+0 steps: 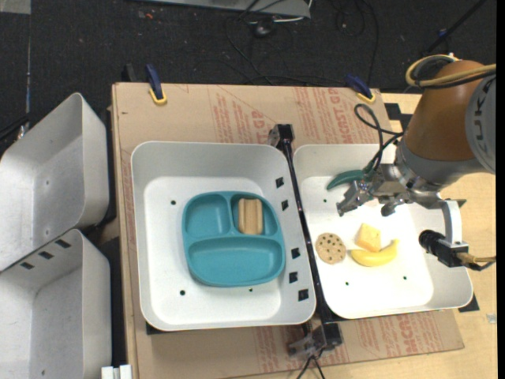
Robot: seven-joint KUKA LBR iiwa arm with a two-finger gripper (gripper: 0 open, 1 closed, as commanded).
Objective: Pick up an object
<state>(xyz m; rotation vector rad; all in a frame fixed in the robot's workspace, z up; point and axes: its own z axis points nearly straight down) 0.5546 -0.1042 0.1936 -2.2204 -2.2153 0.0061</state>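
Note:
In the right bin (410, 290) lie a round chocolate-chip cookie (330, 248), a yellow cheese wedge (368, 235) and a yellow banana (375, 255), close together near the bin's middle. The banana touches the wedge's lower side. My gripper (367, 205) hangs over the upper middle of this bin, just above the wedge and up-right of the cookie. Its two dark fingers stand apart and open, with nothing between them. The grey arm with its orange band (446, 113) comes in from the right.
The left bin (158, 290) holds a teal divided tray (229, 255) with a tan bread stick (250, 215) in its upper right compartment. A black divider (293, 204) runs between the bins. Grey bins (47, 180) stand off the bench at left.

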